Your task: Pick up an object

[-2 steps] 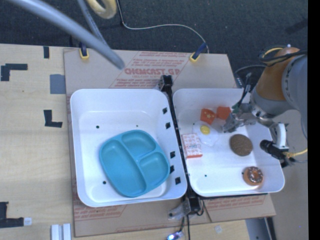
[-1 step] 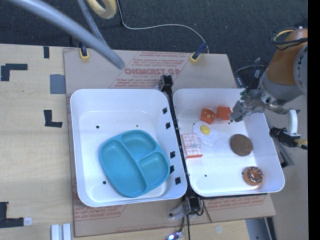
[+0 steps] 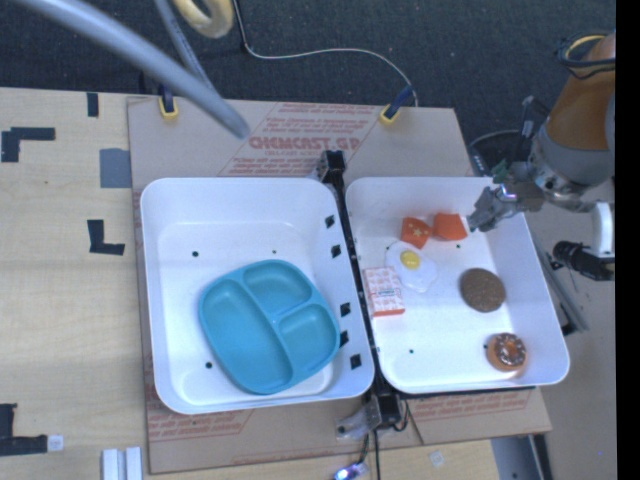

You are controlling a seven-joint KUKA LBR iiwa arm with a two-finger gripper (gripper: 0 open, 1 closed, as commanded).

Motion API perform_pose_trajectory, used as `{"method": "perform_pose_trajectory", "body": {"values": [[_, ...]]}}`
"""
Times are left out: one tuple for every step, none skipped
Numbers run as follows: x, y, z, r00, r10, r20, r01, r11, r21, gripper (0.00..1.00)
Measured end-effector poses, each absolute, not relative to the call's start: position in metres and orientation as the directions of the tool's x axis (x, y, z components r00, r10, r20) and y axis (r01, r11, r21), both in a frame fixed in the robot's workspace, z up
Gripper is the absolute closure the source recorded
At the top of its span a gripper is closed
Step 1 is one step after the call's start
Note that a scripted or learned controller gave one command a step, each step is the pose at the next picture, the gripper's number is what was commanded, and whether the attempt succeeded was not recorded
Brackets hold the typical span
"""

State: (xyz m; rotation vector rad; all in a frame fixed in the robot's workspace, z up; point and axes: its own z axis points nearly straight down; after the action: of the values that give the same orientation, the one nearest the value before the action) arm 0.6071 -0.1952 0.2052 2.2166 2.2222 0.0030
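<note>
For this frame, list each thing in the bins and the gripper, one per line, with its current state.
blue divided plate: flat in left bin
orange blocks: two, side by side in right bin
fried egg toy: lying flat
red-and-white packet: flat by the divider
brown disc: flat, apart from others
donut: flat, near front corner
gripper: over right bin, beside the blocks

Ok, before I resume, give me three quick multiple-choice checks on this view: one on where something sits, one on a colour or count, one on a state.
1. Where does the blue divided plate lie?
A. Left bin
B. Right bin
C. On the cardboard

2. How many orange blocks lie in the right bin?
A. None
B. Two
C. Five

3. What is in the plate's compartments?
A. Nothing
B. A donut
C. A fried egg

Answers: 1 A, it fills the left bin. 2 B, the orange blocks lie side by side near the gripper. 3 A, all three show bare blue.
</note>
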Motion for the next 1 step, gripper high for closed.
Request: {"method": "perform_pose_trajectory", "body": {"values": [[0.6143,-0.1901,0.2663,-0.003,1.0,-0.001,1.0,0.003,0.005,1.0]]}}
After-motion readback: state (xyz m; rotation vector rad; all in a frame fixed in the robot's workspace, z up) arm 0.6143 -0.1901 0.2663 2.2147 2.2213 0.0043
